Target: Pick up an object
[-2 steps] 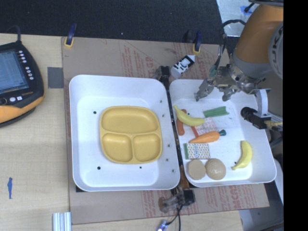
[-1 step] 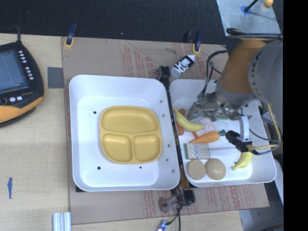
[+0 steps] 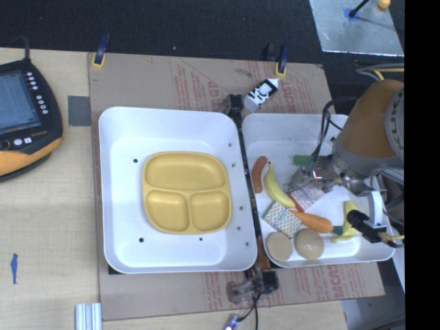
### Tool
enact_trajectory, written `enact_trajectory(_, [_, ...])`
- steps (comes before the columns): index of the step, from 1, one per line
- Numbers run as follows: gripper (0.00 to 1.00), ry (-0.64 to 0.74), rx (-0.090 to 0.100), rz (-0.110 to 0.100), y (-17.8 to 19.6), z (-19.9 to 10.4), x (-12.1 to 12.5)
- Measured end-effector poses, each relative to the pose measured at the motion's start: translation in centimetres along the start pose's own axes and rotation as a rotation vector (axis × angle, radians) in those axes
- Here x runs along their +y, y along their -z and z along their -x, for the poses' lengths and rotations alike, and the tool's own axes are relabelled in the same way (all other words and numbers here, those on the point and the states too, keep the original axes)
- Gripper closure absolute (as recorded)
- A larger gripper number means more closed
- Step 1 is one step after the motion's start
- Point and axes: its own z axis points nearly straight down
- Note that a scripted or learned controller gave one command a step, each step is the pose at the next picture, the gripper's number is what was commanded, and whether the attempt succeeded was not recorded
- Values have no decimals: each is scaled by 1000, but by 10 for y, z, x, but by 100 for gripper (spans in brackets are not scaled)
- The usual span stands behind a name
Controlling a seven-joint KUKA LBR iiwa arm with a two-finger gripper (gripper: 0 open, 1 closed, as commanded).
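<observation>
The right white bin (image 3: 275, 129) holds the loose objects. Among them are a brown sausage (image 3: 258, 174), a yellow banana (image 3: 275, 190), an orange carrot (image 3: 313, 221), a chequered packet (image 3: 280, 218), a red-and-white packet (image 3: 307, 197) and two round beige pieces (image 3: 279, 247) (image 3: 309, 244). My gripper (image 3: 307, 179) is down in this bin, just right of the banana and above the red-and-white packet. The grey arm with its orange band (image 3: 368, 126) hides much of it. I see nothing lifted clear of the bin.
The left bin (image 3: 120, 136) holds a yellow divided plate (image 3: 186, 190). A small green piece (image 3: 302, 160) and a yellow piece (image 3: 351, 212) lie near the arm. A black-and-white tag (image 3: 261, 93) sits behind the bins, and a teach pendant (image 3: 24, 115) lies far left.
</observation>
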Motion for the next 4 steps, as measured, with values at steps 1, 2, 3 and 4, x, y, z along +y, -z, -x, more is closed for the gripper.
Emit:
enact_trajectory(1, [100,5,-1,-1,11,0,1])
enact_trajectory(2, [0,4,-1,-1,10,0,1])
enact_trajectory(3, [0,-1,2,3,1,46,84])
enact_trajectory(4, [0,1,2,4,1,-13,101])
